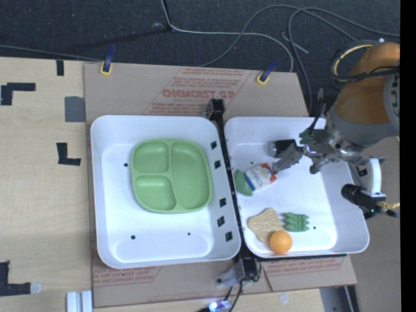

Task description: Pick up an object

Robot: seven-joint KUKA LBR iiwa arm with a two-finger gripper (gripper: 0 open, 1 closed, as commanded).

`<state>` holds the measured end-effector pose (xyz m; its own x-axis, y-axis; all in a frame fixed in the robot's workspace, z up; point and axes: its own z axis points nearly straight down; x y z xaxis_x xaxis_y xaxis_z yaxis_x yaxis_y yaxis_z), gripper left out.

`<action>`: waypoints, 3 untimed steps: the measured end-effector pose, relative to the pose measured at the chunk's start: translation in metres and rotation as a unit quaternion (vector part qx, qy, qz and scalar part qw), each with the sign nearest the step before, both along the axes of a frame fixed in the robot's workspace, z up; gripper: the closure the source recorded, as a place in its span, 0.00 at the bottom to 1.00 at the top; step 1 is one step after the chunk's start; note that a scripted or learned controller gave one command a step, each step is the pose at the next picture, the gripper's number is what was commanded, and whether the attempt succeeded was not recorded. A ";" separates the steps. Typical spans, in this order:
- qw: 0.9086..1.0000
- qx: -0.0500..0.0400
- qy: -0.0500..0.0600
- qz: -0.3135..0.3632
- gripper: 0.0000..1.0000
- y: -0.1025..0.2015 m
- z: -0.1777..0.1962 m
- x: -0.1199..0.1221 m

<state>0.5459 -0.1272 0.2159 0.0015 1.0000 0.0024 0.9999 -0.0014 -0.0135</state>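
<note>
Camera view: tool (284, 156) near glossy tube (261, 175); round orange (280, 242).

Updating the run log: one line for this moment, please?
gripper: over right white bin | nearest: small white bottle | grasp: unconfirmed | green divided plate: left bin

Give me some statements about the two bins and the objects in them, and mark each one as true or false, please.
1. The green divided plate lies in the left bin. True.
2. The orange ball rests in the left bin. False: it is in the right bin, near the front edge.
3. The gripper is over the right bin. True.
4. The small bottle sits on the green plate. False: it lies on the floor of the right bin, near the wall that divides the two bins.
5. The beige flat piece lies next to the orange ball. True.
</note>
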 end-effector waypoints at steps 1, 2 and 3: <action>1.000 -0.001 -0.006 0.002 0.00 0.000 0.006 0.003; 1.000 -0.001 -0.003 0.000 0.00 -0.010 -0.047 -0.001; 1.000 -0.001 -0.002 0.001 0.00 -0.005 -0.111 -0.005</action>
<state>0.5412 -0.1326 0.1047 -0.0006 1.0000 0.0013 1.0000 0.0006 -0.0088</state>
